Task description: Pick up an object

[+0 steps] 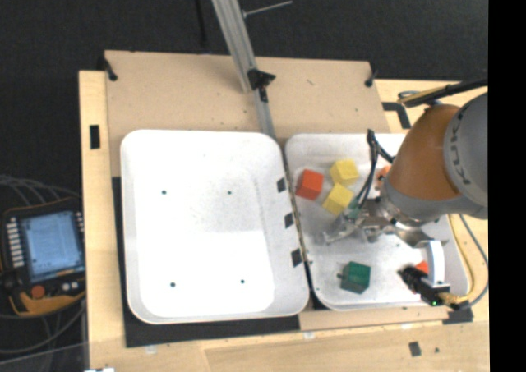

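A yellow block [338, 198] sits in the right bin [320, 149], turned like a diamond with one corner aimed down toward the gripper [339, 229]. It looks about as wide as it is long, so no long side stands out. The gripper is low in the bin, just below this block, and its metal tip reaches left toward the bin's middle. The picture is too blurry there to show how the fingers are set or if they touch anything. A second yellow block [345, 171] lies just above the first one. An orange block [309, 185] is just left of them both. A green block [355, 277] sits apart, nearer the front of the bin. The grey and orange arm [427, 165] covers the bin's right side. The left bin [205, 222] is beside it on the tabletop [189, 91].
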